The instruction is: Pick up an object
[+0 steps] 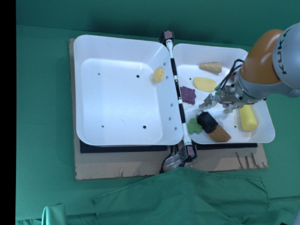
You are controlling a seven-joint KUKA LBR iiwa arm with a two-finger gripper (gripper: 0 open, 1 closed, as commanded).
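The arm (276,60) enters from the right and positions the pincer (216,101) above the right bin (267,136). Finger state: cannot tell from this view; no object is visible between the fingers.

Candidate objects, right bin:
- Black-and-tan ice cream cone toy (213,127): lies directly below the pincer in the view, near the front wall. Long axis runs diagonally, black end toward the upper left, tan end toward the lower right.
- Yellow cylinder (247,117): lies just right of the pincer. Long axis runs roughly front to back, with a slight tilt.
- Yellow oval piece (205,84): lies flat, just behind and left of the pincer. Long axis runs roughly left to right.
- Tan cone (211,67): lies near the rear wall. Long axis runs left to right, narrow end toward the left.
- Purple grape cluster (188,95): lies near the left wall, close to the divider.
- Green leafy piece (194,125): lies at the front left corner, just beside the black end of the ice cream cone toy.

Left bin (89,50): one small yellow object (158,74) rests against the right wall.

Obstructions: the bins meet at a black-and-white bar (177,90). Both bins sit on a cardboard sheet (117,170) on the green-covered tabletop (42,102).
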